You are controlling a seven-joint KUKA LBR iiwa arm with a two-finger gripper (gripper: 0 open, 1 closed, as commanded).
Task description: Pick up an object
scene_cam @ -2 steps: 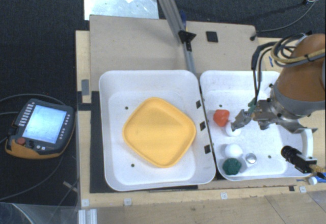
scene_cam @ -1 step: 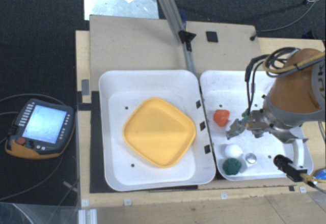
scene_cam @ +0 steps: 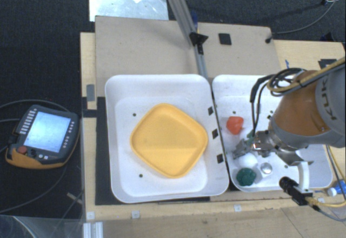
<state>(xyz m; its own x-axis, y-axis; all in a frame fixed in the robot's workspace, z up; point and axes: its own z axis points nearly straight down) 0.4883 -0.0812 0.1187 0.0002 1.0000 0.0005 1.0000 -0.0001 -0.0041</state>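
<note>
Yellow plate (scene_cam: 169, 140), red-orange block (scene_cam: 234, 125), dark green ball (scene_cam: 247, 177) (bins (scene_cam: 116, 123) white)

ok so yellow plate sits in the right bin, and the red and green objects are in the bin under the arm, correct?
Not quite. The camera view shows the yellow plate in the left bin, not the right. The red object and green object are indeed in the right bin, under the arm.

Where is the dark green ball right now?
The dark green ball lies in the right bin, near its front left corner, below the orange-red object and just left of the gripper.
</note>
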